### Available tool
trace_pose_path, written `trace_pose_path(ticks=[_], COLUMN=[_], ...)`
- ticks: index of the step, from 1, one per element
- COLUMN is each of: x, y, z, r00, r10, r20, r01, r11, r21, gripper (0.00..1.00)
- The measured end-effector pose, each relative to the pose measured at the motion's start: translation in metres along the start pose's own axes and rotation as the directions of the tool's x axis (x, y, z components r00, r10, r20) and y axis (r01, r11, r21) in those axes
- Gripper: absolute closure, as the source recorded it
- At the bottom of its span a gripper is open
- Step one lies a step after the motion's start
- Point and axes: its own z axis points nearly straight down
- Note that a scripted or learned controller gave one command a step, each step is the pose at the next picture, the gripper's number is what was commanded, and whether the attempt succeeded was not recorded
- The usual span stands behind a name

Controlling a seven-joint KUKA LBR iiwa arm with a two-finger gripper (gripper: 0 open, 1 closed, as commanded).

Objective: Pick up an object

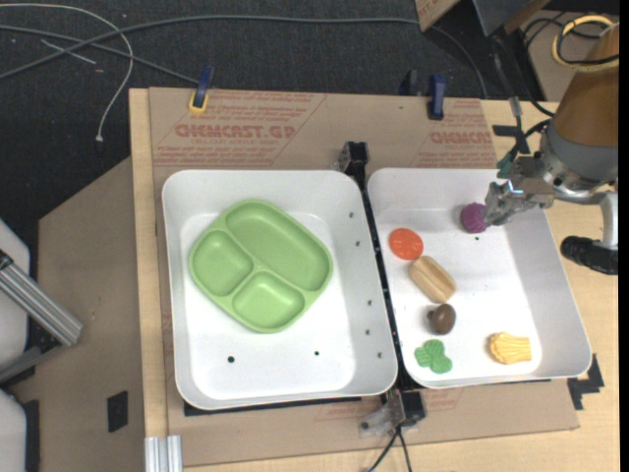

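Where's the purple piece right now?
The purple piece lies in the right bin, near its far edge, next to the pincer and up-right of the orange ball.

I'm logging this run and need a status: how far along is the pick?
Done: the gripper has reached the right bin and sits beside the purple object. In hand: nothing visibly; the purple object lies on the bin floor. Left: grasp and lift. The orange ball, tan roll, brown piece, green piece and yellow piece lie untouched.
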Motion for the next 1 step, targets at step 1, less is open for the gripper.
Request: trace_pose_path(ticks=[1], x=[-0.0024], y=[-0.0008], z=[-0.0428], r00=[1.000], r10=[0.000], r20=[0.000], r01=[0.000], r11=[1.000], r21=[0.002], gripper=[1.00])
